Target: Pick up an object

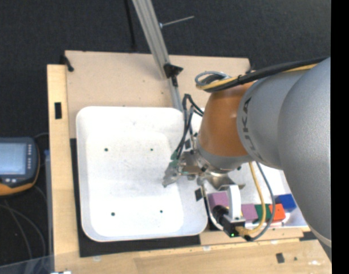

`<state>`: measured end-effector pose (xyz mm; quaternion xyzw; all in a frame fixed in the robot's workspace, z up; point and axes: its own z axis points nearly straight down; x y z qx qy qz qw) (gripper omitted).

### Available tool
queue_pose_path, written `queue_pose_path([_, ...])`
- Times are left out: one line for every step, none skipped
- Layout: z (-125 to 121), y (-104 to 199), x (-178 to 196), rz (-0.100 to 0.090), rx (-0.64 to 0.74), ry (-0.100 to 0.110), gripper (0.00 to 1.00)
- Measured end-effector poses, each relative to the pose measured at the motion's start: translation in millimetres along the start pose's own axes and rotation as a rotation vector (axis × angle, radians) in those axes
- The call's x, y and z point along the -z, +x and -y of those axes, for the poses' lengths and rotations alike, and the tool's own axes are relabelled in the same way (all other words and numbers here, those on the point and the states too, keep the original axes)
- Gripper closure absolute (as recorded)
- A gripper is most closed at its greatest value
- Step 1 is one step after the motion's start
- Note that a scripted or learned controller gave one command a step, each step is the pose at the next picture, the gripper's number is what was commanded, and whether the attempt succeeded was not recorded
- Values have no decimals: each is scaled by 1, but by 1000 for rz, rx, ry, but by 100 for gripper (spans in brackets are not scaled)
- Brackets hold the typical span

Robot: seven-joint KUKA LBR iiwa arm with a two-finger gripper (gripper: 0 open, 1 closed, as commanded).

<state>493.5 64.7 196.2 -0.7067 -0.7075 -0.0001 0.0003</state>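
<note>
My gripper [173,174] hangs low over the right edge of the left white bin [100,153], close to the wall between the two bins. The grey arm with its orange band [223,124] covers most of the right bin. In the right bin, below the wrist, a purple block [222,199] shows, and beside it a row of small things: a purple piece [249,212], a green one [268,212], an orange one [279,211] and a blue block [285,201]. I see nothing held in the gripper.
A slanted metal rail [153,33] runs from the top down to the bins' back edge. The wooden bench [60,170] frames the bins. A handheld screen device [12,161] lies off the bench at the left.
</note>
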Motion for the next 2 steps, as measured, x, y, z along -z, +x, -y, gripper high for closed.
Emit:
queue_pose_path([8,0,128,-1,3,-10,0])
queue_pose_path([-24,-40,240,1,3,-12,0])
